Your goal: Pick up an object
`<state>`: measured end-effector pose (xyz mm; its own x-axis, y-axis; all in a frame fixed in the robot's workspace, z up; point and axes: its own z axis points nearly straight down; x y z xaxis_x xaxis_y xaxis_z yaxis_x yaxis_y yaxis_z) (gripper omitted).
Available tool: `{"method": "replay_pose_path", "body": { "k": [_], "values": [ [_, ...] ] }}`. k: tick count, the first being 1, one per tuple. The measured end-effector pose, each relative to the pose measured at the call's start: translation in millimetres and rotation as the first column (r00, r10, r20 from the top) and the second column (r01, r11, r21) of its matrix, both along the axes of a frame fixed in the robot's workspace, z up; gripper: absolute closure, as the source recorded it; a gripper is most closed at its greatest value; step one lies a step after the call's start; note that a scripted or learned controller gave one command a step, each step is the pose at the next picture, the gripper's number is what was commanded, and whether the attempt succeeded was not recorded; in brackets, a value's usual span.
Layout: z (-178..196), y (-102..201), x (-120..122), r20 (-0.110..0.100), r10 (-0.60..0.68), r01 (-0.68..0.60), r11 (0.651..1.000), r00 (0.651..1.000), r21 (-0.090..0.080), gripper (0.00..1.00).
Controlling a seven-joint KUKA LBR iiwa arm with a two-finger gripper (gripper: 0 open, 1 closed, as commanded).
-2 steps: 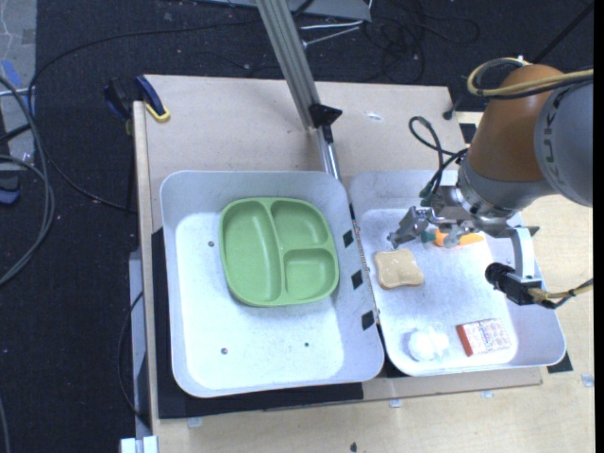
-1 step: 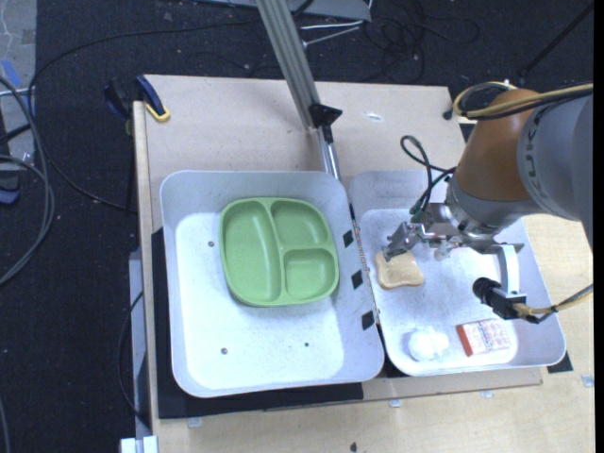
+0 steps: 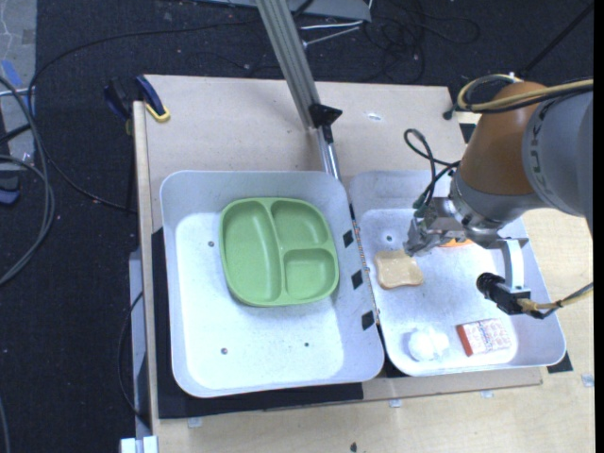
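A tan slice of toast (image 3: 398, 271) lies in the right bin (image 3: 538, 333) near its left side. My gripper (image 3: 420, 239) hangs just above and to the right of the toast, at the bin's upper middle. A small orange piece (image 3: 458, 242) peeks out beside the gripper. Nearer the bin's front lie a white lump (image 3: 427, 344) and a red and white packet (image 3: 485, 336).
The left bin (image 3: 189, 347) holds a green divided plate (image 3: 280, 250). A metal pole (image 3: 293, 55) slants across the back of the bench. A black cable clip (image 3: 500, 293) on the arm hangs over the right bin.
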<state>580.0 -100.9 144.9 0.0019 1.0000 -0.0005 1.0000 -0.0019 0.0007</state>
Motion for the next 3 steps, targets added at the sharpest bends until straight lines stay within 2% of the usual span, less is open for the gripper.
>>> {"method": "replay_pose_path", "body": {
  "k": [2, 3],
  "values": [
    [97.3, 2.1, -3.3, 0.005, 0.004, -0.004, 1.0, 1.0, -0.001, 1.0],
    [84.5, 58.1, 5.8, -0.001, 0.009, -0.009, 1.0, 1.0, 0.001, 1.0]
  ]
}}
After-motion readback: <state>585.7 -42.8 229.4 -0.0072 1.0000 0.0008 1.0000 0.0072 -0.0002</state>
